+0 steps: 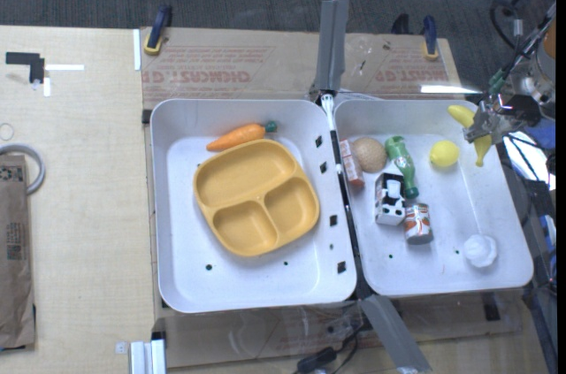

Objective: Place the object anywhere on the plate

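A yellow three-compartment plate point(256, 197) lies in the left bin point(177, 275). An orange carrot point(237, 135) rests just beyond the plate's far rim. My gripper point(485, 128) is at the far right corner of the right bin point(508, 275), directly over the middle of a yellow banana point(460, 114). The banana's ends show on either side of it, one up-left and one below. A yellow lemon point(445, 154) sits just left of the gripper.
The right bin also holds a brown round item point(370, 155), a green bottle point(402, 162), a small red-brown packet point(350, 164), a black-and-white cow toy point(390, 199), a red can point(418, 223) and a white lump point(480, 250). A grey divider bar point(332, 45) runs between the bins.
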Available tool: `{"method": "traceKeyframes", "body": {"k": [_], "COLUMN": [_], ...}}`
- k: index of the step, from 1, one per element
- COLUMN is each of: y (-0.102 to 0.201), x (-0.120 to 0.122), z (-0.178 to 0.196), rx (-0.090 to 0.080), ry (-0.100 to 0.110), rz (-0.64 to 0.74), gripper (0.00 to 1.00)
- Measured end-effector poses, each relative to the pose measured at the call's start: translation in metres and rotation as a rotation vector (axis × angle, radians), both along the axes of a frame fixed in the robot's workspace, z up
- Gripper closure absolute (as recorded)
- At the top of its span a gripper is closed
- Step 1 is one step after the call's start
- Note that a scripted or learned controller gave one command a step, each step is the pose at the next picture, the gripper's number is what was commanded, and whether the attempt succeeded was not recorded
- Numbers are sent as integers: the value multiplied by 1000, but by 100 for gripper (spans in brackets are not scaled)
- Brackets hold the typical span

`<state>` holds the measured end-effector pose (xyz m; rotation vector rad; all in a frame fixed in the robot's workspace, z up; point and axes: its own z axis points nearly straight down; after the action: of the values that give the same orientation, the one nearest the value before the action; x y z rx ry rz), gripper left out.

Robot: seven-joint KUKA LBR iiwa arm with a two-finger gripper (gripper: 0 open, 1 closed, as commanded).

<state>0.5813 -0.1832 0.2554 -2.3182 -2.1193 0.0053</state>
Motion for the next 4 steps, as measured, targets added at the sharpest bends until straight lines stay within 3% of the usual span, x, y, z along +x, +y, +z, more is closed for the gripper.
{"method": "traceKeyframes", "body": {"k": [1,2,3,4], "y": [0,-23,-24,-39], "x": [-72,-70,-51,-83], "z": [108,79,126,185], "rx": [-1,-3,-4,-4], "ry": [-1,3,1,0], "rz": [-132,-802,-1236,-1276], "gripper": [100,100,100,100]}}
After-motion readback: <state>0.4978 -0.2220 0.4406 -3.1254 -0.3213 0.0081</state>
